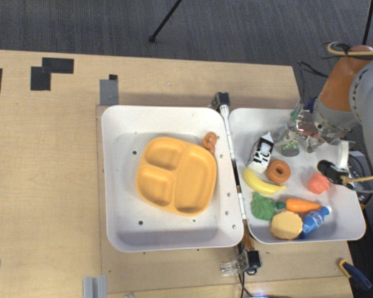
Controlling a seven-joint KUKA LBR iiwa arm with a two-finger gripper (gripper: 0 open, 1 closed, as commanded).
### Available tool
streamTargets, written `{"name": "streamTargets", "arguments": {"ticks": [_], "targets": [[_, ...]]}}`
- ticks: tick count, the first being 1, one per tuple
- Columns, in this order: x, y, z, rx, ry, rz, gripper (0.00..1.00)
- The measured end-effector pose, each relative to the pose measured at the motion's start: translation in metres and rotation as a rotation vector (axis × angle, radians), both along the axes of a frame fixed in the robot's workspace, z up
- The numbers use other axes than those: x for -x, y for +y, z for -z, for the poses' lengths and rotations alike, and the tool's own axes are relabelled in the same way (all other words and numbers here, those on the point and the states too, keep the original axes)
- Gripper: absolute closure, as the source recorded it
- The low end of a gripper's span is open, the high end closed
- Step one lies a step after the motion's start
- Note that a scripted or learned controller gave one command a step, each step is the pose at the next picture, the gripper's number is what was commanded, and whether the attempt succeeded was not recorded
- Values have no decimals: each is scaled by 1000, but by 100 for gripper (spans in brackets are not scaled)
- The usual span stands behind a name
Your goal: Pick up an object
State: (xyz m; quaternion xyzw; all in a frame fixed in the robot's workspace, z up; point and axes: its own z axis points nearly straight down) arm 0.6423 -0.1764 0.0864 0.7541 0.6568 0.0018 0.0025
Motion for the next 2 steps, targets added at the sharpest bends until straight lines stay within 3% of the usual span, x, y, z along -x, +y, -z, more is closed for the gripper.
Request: {"name": "streamTargets", "arguments": {"ticks": [1, 2], "targets": [[-1, 1, -12, 1, -3, -6, 100], [-7, 68, -93, 2, 2, -624, 100]]}}
